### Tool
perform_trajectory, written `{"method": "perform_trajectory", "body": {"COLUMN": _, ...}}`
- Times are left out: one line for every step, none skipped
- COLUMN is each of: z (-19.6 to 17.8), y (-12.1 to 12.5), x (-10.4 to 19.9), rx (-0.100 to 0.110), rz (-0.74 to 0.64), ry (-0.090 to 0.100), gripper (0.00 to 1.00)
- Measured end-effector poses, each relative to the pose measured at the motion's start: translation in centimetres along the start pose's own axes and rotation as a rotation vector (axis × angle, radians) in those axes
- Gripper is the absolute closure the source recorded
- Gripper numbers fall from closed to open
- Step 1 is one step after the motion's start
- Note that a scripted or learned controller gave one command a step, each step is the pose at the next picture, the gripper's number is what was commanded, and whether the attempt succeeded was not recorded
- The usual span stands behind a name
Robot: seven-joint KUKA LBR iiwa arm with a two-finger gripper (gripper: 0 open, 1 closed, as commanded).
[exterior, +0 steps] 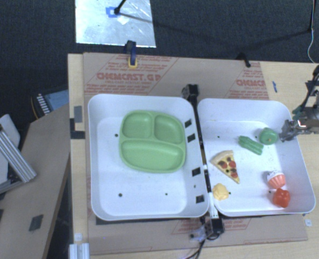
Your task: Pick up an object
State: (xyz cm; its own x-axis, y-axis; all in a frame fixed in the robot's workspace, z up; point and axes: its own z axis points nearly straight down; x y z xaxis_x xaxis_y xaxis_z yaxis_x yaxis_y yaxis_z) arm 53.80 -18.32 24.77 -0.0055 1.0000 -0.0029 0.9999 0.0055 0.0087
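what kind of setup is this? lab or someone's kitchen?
Most likely a robot lab bench, not a kitchen: two white bins clamped side by side on a board, toy food such as a pizza slice, and a gripper reaching in from the right.

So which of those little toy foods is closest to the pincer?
The round green one, right beside the pincer near the right bin's far right wall; the others lie farther off.

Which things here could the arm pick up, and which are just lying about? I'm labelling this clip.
Could be picked up, all in the right white bin:
green cylinder-shaped toy
round green toy
toy pizza slice
small yellow toy
pink cupcake toy
red toy

Lying about:
green divided plate in the left white bin
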Motion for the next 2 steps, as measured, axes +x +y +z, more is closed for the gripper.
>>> {"method": "perform_trajectory", "body": {"z": 1.2, "y": 2.2, "x": 5.4, "rx": 0.006, "rz": -0.004, "ry": 0.004, "gripper": 1.00}}
{"method": "perform_trajectory", "body": {"z": 0.5, "y": 3.7, "x": 10.0, "rx": 0.006, "rz": -0.003, "ry": 0.004, "gripper": 1.00}}
